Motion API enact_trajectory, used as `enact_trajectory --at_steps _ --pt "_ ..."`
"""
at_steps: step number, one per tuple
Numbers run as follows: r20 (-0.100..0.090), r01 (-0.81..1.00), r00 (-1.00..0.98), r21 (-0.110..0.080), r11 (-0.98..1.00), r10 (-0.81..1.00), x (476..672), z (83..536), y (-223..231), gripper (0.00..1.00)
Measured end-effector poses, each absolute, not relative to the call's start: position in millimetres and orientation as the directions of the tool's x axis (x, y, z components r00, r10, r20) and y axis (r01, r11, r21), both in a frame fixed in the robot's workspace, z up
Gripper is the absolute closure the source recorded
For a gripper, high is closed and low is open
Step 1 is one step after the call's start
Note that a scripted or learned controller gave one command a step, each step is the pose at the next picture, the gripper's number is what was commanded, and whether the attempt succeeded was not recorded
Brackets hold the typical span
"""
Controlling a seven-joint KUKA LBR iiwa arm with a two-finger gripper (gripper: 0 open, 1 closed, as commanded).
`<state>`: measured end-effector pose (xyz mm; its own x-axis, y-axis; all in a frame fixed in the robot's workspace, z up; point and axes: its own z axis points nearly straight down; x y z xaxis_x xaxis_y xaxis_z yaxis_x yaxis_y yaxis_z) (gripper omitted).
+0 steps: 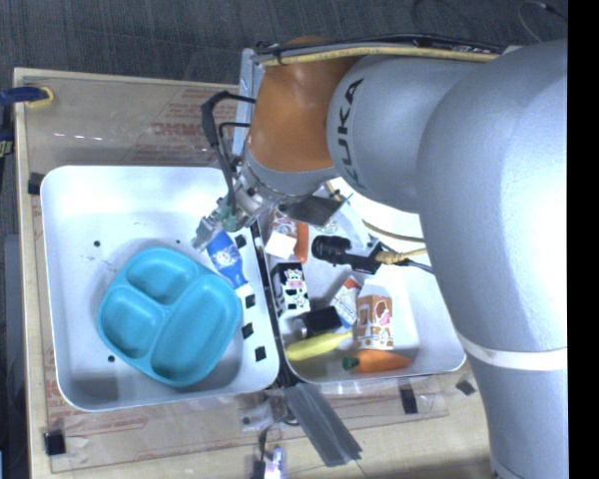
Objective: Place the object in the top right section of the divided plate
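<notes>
A wooden bench (pixel 110 98) carries two white bins. In the left bin (pixel 65 203) lies one blue plate (pixel 170 312) with three sections. Just above its right edge the gripper (pixel 223 230) is clamped on one small blue packet (pixel 226 254). The right bin (pixel 434 352) holds one banana (pixel 316 345), one carrot (pixel 379 361) and two cartons (pixel 375 319).

One fixed camera hangs above the tabletop (pixel 130 98) and looks down at a slant, far enough back to take in both white bins (pixel 70 218) side by side. The big grey arm (pixel 459 168) leans in from the right, close under the lens.
</notes>
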<state>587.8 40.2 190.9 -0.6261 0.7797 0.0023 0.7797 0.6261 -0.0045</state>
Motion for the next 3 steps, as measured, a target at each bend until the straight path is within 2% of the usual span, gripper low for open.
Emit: enact_trajectory --at_steps 1,2,3 --pt "0.001 0.761 -0.649 -0.002 0.649 0.761 535.1 237.9 65.0 1.0" --pt "0.001 0.696 -0.718 -0.003 0.718 0.696 584.1 199.8 80.4 1.0" --pt "0.0 0.696 -0.718 -0.002 0.718 0.696 584.3 200.1 80.2 0.0"
